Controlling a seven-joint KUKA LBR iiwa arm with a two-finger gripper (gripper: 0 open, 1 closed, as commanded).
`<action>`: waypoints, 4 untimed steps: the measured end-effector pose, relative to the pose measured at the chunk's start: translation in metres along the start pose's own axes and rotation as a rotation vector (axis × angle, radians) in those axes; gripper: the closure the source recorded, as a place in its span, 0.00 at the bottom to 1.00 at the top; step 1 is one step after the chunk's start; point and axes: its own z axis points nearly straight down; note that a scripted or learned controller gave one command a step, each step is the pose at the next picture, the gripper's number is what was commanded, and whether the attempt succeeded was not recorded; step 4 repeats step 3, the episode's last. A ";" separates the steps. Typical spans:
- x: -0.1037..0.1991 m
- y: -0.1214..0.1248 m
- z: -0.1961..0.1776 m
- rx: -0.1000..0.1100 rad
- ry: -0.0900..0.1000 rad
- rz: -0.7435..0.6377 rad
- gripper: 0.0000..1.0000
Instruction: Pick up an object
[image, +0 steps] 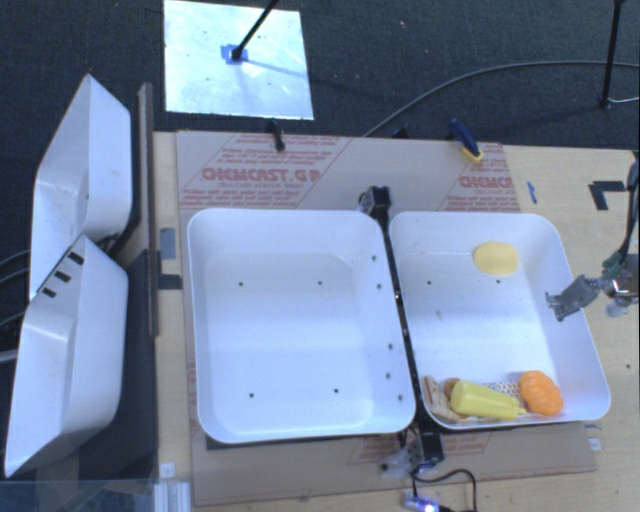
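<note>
The right bin (470, 330) holds a pale yellow round object (496, 258) near its far side. Along the near wall lie a long yellow object (485, 401), an orange rounded object (541, 392) and a tan flat piece (438, 393), packed close together. My gripper (564, 299) is a small grey shape at the bin's right rim, reaching in from the right edge. It is well apart from all the objects, and nothing is seen held in it.
The left bin (295, 320) stands beside the right one, with a black divider (398, 300) between them. Two spare white bins (70, 290) lean off the bench at the left. A blue clamp (464, 140) sits at the board's far edge.
</note>
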 end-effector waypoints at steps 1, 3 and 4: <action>0.000 0.000 -0.011 -0.001 0.000 -0.001 1.00; 0.000 0.001 -0.021 -0.002 0.000 -0.001 1.00; 0.000 0.001 -0.021 -0.002 0.000 -0.001 1.00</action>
